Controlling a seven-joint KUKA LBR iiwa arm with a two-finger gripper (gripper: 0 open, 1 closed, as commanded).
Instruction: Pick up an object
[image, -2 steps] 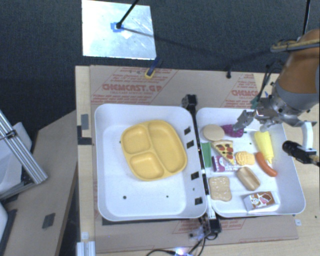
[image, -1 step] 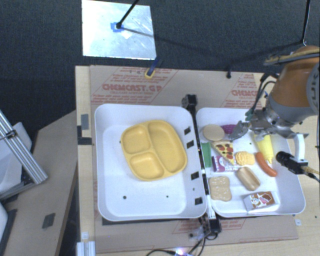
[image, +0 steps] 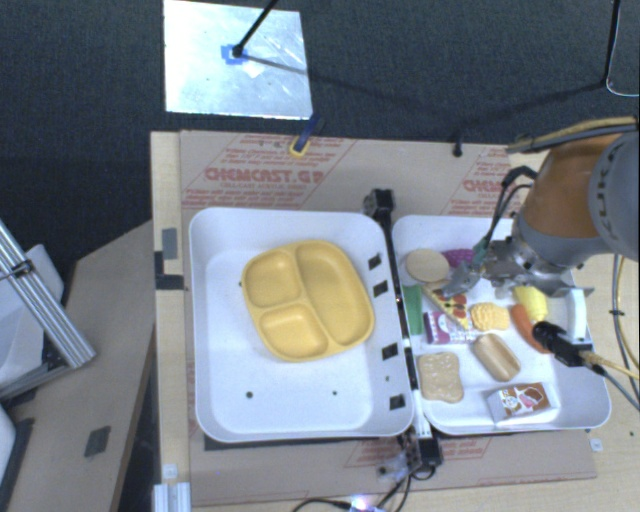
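Note:
The right bin (image: 590, 400) holds several toy foods: a round tan bun (image: 427, 265), a purple piece (image: 460, 257), a pizza slice (image: 453, 301), a yellow corn piece (image: 488, 317), a hot dog (image: 497, 356), a bread slice (image: 440, 376), a small brown carton (image: 520, 400), a yellow fruit (image: 531, 299) and an orange carrot (image: 524, 321). My gripper (image: 480, 270) hangs low over the back of this bin, beside the purple piece and just above the pizza slice. The grey wrist hides whatever lies beneath it.
The left bin (image: 215, 400) carries a yellow divided plate (image: 305, 298). A black-clipped divider (image: 395, 300) separates the two bins. A green strip (image: 411, 310) lies along the right bin's left wall. The arm's orange band (image: 560, 190) rises over the right bin's back right corner.

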